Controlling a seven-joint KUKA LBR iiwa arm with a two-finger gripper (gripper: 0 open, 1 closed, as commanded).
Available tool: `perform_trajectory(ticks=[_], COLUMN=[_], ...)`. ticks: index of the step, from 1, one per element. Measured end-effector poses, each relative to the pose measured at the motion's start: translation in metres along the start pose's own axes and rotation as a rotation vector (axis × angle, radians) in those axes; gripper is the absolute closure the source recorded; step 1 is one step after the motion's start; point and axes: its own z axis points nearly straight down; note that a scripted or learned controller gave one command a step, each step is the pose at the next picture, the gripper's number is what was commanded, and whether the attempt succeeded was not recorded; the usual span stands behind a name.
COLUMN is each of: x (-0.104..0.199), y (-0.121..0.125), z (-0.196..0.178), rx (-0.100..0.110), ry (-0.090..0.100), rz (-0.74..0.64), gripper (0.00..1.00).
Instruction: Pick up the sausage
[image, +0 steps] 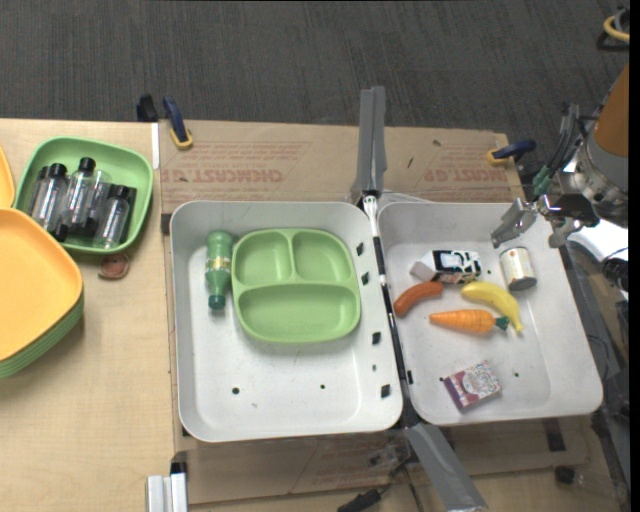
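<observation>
**Gripper at bin's far right corner, sausage ungrasped**

I find the two-finger metal gripper (530, 222) hovering over the upper right corner of the right white bin (575, 395). Its fingers appear spread, with nothing between them. The grey arm enters from the right, wrist angled down and left toward the bin.

Just beside the gripper lies a small white cylinder (516, 268). The reddish-brown curved sausage (417, 297) rests near the bin's left wall, well apart from the gripper. A yellow banana (492, 298), an orange carrot (465, 320) and a black-and-white box (457, 263) crowd its right side. I judge an approach from above clearest.
</observation>
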Motion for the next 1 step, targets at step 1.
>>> perform_trajectory(ticks=[1], x=[0.0925], y=[-0.075], z=[0.0799], rx=[0.001], ry=[0.0], rz=[0.021], gripper=[0.0])
